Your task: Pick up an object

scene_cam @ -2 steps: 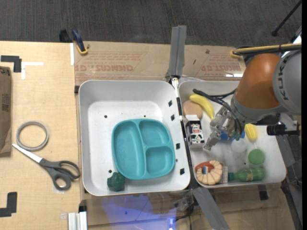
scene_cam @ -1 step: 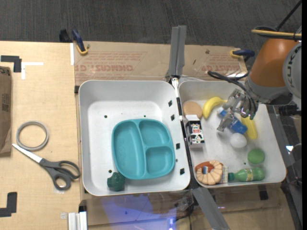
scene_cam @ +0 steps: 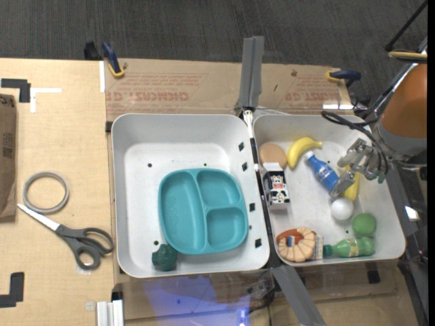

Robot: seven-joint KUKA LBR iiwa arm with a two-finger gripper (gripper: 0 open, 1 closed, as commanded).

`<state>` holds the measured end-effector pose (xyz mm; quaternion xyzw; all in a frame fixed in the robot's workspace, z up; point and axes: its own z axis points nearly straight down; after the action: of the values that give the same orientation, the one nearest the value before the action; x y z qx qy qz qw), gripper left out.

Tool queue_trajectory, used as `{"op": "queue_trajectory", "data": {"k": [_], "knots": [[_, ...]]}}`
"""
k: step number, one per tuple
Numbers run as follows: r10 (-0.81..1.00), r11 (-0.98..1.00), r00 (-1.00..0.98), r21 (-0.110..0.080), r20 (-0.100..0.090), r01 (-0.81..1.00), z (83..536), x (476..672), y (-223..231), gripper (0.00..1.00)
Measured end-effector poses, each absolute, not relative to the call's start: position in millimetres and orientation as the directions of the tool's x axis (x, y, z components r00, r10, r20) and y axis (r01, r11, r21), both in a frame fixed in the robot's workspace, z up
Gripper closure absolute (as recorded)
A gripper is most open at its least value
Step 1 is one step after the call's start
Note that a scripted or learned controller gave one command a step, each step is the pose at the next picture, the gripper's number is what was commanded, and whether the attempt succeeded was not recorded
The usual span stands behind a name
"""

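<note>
**Gripper over right bin, nothing seen in its grasp**

Gripper (scene_cam: 355, 163) sits low over the right side of the right bin (scene_cam: 394, 240), arm (scene_cam: 408, 111) coming in from the right; can't tell whether the claw is apart or together, too small and cluttered there; no object visibly between them.

Nearest candidates: blue bottle (scene_cam: 321, 170), white cap end up-left, lying tilted just left of the gripper; a small yellow piece (scene_cam: 351, 189) right below the gripper, partly hidden by it; white ball (scene_cam: 342, 210) just below that; green ball (scene_cam: 364, 224) beside it, lower right.

Rest of right bin: banana (scene_cam: 301, 149), yellow, curved, near the back; tan round object (scene_cam: 272, 155) left of it; small black-and-white carton (scene_cam: 276, 187) against the left wall, print unreadable; orange-and-white ringed item (scene_cam: 299, 244) at the front; green bottle (scene_cam: 350, 248) lying on its side beside it, yellow cap toward the ringed item.

Left bin (scene_cam: 136, 182): teal divided plate (scene_cam: 203, 210), three compartments; dark green lump (scene_cam: 164, 257) at its front-left corner.

Bench: scissors (scene_cam: 71, 235), tape roll (scene_cam: 45, 191); cardboard (scene_cam: 160, 90) behind the bins has red lettering, mirrored, not legible.
</note>
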<state>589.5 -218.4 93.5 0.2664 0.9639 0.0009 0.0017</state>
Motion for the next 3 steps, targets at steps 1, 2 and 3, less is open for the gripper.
{"op": "queue_trajectory", "data": {"k": [1, 2, 3], "knots": [[0.635, 0.772, -0.772, 0.001, -0.001, 0.635, 92, 559.7, -147, 0.00], [0.734, 0.679, -0.679, -0.004, -0.010, 0.734, 94, 594.3, -104, 0.00], [0.845, 0.534, -0.534, -0.028, 0.023, 0.845, 89, 640.3, -125, 0.00]]}}
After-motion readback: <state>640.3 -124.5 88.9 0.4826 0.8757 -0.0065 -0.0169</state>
